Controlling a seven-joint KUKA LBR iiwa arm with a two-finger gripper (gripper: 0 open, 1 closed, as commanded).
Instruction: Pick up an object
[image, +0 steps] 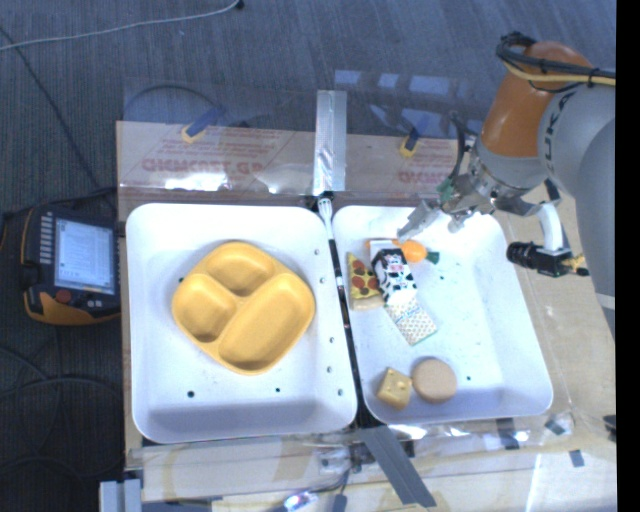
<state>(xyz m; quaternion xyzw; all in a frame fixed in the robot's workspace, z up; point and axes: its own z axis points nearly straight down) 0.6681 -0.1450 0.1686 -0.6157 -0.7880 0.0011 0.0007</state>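
Observation:
My gripper (441, 214) hangs over the back of the right bin (500, 330), its fingers spread open with nothing between them. Just below and left of it lies a small orange carrot toy (412, 252) with a green tip. Beside the carrot sits a black-and-white cow-patterned piece (393, 276), and a pizza slice toy (362, 280) rests against the bin's left wall. A patterned flat packet (413, 323) lies below the cow piece. Near the bin's front are a yellow cheese wedge (394, 388) and a round tan biscuit (435, 380).
The left bin (150, 390) holds a yellow divided plate (243, 304). A handheld control pendant (70, 262) lies on the floor at the far left. The arm's grey body and orange band (525, 100) stand over the bench's back right corner.

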